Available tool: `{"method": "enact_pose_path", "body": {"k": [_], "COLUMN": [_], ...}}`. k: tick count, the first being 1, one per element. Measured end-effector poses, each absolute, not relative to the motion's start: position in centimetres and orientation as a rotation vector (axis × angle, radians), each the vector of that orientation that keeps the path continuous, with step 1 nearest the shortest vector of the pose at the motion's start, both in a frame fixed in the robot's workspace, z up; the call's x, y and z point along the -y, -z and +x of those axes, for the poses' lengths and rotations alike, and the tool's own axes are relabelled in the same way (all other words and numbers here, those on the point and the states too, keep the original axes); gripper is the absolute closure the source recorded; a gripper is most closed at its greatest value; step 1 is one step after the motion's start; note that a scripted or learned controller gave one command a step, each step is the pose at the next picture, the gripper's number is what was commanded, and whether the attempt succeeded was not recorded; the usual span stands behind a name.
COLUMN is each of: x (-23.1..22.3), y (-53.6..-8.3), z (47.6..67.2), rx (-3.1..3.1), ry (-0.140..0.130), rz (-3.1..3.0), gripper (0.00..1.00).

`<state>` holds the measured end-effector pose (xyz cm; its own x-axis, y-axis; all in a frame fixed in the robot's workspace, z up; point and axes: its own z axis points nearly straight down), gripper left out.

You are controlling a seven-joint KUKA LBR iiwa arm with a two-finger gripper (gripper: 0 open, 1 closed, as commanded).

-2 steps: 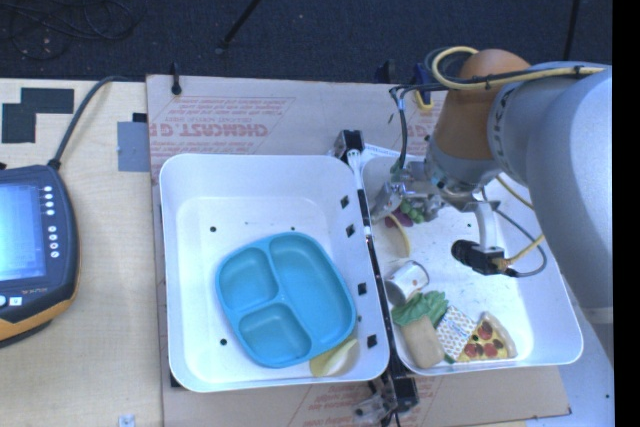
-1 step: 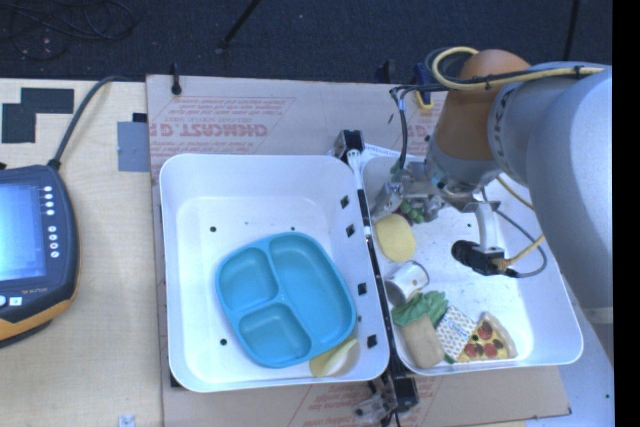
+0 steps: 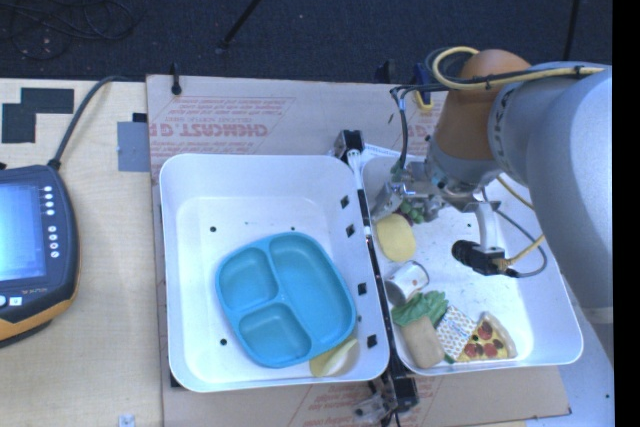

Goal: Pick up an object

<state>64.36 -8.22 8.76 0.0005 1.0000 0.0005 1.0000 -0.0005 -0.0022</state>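
Apparently the pick is not yet made: the gripper (image 3: 405, 200) is down in the right bin (image 3: 555, 315), just above the yellow lemon (image 3: 396, 237), and whether it is spread or pinching I cannot tell (the wrist hides it). The lemon looks smooth, rounded and matte. Below it lie a small white cup (image 3: 407, 277), a leafy green toy (image 3: 421, 307) and a flat pizza slice (image 3: 487, 339). Left of the lemon, a glossy blue plate (image 3: 284, 297) with compartments

Gripper (image 3: 408, 198) fingertips indistinct against the right bin's (image 3: 560, 335) clutter.
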Motion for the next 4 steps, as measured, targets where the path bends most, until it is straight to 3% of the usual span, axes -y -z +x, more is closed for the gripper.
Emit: {"method": "enact_pose_path", "body": {"k": [1,2,3,4], "x": [8.6,9.7,9.7,2.5], "y": [-8.8,-8.8,-9.8,-18.9], "z": [57.8,64.2,63.9,55.6], "rx": [2.215,2.227,2.220,2.218], "ry": [-0.006,0.002,-0.003,-0.007], "rz": [-2.219,-2.219,-2.216,-2.212], "gripper": [0.00,0.00,1.00,1.00]}}
